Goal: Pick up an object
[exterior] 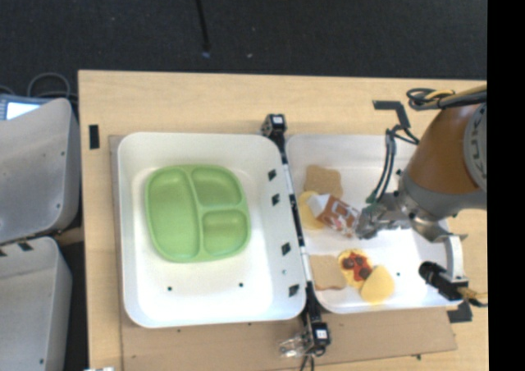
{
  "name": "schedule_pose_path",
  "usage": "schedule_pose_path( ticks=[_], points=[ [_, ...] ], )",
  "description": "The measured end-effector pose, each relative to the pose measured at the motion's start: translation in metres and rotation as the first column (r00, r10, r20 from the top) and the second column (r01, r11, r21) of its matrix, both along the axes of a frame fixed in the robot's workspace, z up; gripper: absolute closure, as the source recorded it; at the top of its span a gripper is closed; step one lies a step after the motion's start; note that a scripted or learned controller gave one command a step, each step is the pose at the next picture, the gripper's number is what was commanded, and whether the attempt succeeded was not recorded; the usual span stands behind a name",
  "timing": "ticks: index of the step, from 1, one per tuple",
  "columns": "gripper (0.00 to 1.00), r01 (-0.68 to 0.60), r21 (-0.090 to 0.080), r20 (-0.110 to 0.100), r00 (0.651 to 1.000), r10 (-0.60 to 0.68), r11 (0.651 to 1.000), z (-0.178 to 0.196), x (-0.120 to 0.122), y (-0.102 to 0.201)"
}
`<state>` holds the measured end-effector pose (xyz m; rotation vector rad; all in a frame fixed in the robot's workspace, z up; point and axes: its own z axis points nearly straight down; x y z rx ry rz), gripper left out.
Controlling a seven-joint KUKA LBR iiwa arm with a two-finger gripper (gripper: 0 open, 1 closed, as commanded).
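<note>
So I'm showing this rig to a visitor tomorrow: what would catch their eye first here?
Probably the light green plastic tray with three compartments, lying alone in the left white bin. Next, the grey arm with the orange band reaching in from the right, its gripper low over the right white bin, beside a scatter of small food-like pieces in tan, yellow and red.

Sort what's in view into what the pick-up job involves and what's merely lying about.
Job:
- pincer, low in the right bin
- brown-and-white packet beside it
- tan slice
- yellow piece
- red-topped item

Lying about:
- green divided tray in the left bin
- grey cases beside the bench
</note>
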<state>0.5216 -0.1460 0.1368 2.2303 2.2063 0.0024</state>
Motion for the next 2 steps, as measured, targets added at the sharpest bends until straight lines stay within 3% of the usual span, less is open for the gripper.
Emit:
schedule_pose_path(
  ticks=[1,2],
  points=[
    [1.0,-0.002,-0.001,0.002,1.0,0.002,1.0,0.062,-0.002,-0.007],
    [1.0,-0.01,0.0,0.001,1.0,0.01,1.0,0.093,0.0,-0.008]
  ],
)
